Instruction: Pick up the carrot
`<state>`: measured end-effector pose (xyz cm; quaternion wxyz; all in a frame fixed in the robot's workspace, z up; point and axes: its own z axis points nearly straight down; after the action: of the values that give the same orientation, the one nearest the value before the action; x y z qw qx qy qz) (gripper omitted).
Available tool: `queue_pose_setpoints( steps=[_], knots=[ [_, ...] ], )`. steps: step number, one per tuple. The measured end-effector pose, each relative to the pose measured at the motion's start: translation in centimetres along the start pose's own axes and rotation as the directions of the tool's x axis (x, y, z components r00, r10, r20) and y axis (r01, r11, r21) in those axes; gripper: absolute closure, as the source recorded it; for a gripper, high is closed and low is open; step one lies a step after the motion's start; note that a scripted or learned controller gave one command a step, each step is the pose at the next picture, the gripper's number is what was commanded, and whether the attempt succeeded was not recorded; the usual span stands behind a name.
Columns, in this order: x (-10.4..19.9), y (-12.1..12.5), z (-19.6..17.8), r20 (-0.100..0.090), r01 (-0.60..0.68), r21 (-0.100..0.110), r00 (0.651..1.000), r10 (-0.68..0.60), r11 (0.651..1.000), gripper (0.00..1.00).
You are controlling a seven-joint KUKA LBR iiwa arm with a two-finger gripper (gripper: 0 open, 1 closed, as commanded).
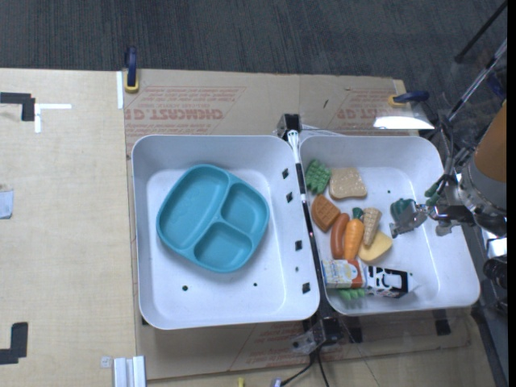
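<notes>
Bench (64,216) w/ 2 white bins (side by side): left bin (153,297), right bin (451,280).

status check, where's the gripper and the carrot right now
Gripper over right bin, right of the food pile, holding nothing seen. Carrot lies untouched in the pile. Hot dog and corn crowd both its sides.
</notes>
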<state>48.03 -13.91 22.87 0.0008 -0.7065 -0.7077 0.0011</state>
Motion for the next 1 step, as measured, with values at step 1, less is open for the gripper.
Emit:
queue_pose_setpoints(
  steps=[1],
  knots=[
    [2.25, 5.17, 13.55, -0.001, -0.045, -0.001, 0.999, 0.045, 0.999, 0.00]
  ],
)
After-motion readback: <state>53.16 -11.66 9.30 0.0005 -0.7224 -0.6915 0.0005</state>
